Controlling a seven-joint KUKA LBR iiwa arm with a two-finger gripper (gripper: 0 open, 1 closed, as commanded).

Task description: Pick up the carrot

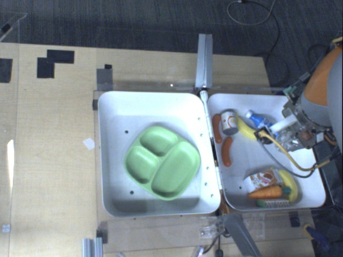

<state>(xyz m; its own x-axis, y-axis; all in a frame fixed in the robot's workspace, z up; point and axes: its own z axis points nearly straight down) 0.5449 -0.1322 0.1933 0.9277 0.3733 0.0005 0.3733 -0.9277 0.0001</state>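
The carrot lay near the front edge of the right bin, orange, with its thin end pointing left. It was packed in tight. A small packet touched it from behind, and a yellow banana curved around its fat right end. The gripper hung over the right side of the same bin, above the carrot's spot but further back, with a yellow cable looping under it. How wide the claw stood could not be told from this view, and nothing was seen in it. The judgement was that the arm was at the step of getting over the carrot before going down. To do that well, it needed to move toward the front of the bin and stop over the middle of the carrot. The claw should turn so it closed across the thin way of the carrot, not along it. It had to come down straight and slow, because the packet and the banana were so close that a sloppy grab could catch them too. The sausages, the can and the blue thing sat further back and were out of the way. The green tray in the left bin had no part in this.
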